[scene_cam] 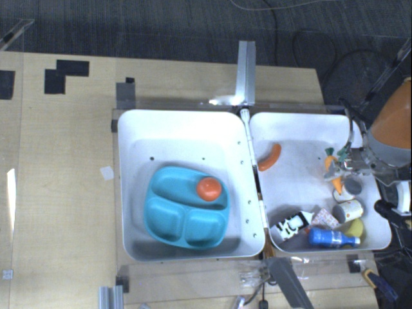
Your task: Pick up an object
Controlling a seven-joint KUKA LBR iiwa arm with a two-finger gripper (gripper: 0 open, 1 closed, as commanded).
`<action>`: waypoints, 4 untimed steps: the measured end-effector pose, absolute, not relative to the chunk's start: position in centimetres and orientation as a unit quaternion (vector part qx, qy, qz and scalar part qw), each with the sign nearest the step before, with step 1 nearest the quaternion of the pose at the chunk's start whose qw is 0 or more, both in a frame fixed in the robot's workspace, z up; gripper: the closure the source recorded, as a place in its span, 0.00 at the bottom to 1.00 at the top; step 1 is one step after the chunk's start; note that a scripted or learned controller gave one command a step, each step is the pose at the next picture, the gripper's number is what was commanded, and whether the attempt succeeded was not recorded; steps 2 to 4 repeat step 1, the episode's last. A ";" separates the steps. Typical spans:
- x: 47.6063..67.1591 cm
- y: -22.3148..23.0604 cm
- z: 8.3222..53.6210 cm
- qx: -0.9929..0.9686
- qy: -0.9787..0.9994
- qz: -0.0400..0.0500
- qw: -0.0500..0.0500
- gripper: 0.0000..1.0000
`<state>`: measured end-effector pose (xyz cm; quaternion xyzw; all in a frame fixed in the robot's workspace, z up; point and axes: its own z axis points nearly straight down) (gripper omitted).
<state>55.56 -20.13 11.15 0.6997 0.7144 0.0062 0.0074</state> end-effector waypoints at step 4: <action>55.9 -17.2 20.7 0.747 0.665 0.001 0.002 1.00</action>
